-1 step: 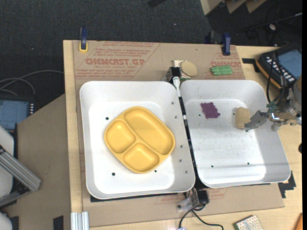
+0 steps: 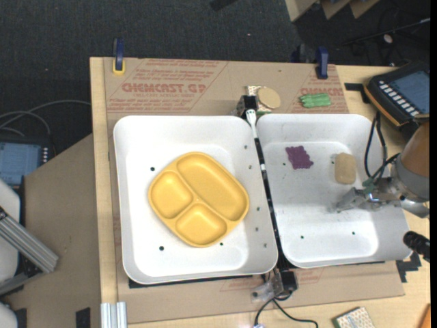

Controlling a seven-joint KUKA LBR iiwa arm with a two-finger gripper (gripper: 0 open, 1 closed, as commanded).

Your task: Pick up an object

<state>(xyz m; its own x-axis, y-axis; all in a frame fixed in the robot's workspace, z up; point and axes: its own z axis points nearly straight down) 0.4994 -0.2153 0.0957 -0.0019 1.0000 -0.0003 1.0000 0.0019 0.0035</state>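
Here, two shallow white bins sit side by side on a tan bench board [image 2: 205,87] printed with red lettering, the left bin [image 2: 130,183] in the centre-left of the frame and the right bin [image 2: 321,248] in the centre-right, their inner rims meeting along a near-vertical seam. The left bin holds one item: a yellow divided plate [image 2: 198,198] with three compartments, lying flat near the bin's middle. The right bin holds two items, both in its upper half: one small purple object [image 2: 299,157] toward the upper left of the bin floor, and one pale tan block [image 2: 345,169] just to its right, the two near each other but apart. The gripper [image 2: 343,204] enters from the right edge of the frame and lies low over the right bin, below the tan block and apart from it; whether its jaws are parted or closed cannot be told at this angle, and no object is seen between them. Beyond the bins, along the upper board, are one green object [image 2: 315,100], one round tan disc [image 2: 268,99], and two blue clamps, at upper left [image 2: 119,52] and upper right [image 2: 321,63].
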